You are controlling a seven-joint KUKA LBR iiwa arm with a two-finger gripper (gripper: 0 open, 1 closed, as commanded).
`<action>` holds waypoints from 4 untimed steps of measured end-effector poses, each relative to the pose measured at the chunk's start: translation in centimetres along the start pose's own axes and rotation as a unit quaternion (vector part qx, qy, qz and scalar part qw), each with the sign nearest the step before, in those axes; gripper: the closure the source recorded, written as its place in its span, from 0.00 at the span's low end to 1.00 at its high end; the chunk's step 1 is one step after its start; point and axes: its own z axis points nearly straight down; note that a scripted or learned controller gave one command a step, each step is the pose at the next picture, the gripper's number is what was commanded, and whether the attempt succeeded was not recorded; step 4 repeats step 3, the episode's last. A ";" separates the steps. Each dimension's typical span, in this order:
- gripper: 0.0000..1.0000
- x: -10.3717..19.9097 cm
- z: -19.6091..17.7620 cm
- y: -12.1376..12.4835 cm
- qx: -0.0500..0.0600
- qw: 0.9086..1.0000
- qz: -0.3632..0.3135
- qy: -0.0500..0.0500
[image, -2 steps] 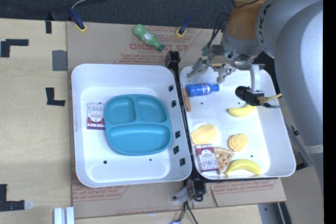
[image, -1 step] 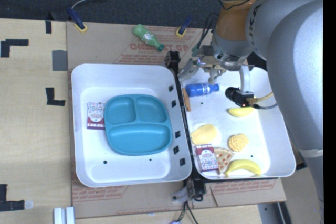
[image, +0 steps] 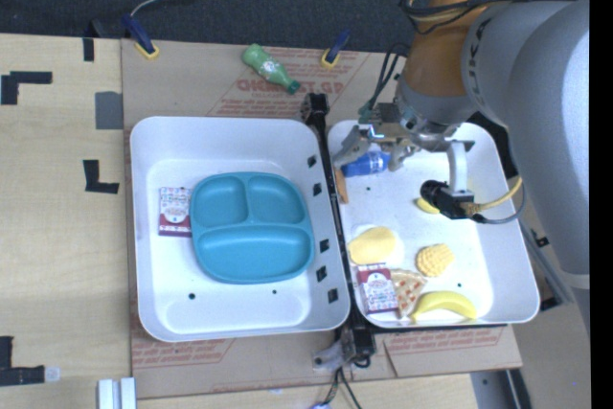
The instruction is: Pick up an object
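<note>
The jaws (image: pixel 383 147) hang low in the right bin (image: pixel 498 275), and a blue bottle (image: pixel 365 166) lies just beside them, maybe touching. I cannot tell if they grip it.

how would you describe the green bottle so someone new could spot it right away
Start at the two white bins, then look past the far rim of the left bin to the cardboard sheet behind it. The green bottle lies there on its side, outside both bins, the only green thing in view.
</note>
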 end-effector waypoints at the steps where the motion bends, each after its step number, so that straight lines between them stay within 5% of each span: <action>1: 0.00 -5.9 9.8 3.2 -0.002 1.000 0.000 0.000; 2: 0.00 -5.9 10.0 4.6 0.009 1.000 0.001 0.002; 3: 1.00 -6.0 9.2 4.4 0.013 1.000 0.001 0.001; 4: 1.00 -6.0 9.2 4.4 0.013 1.000 0.001 0.001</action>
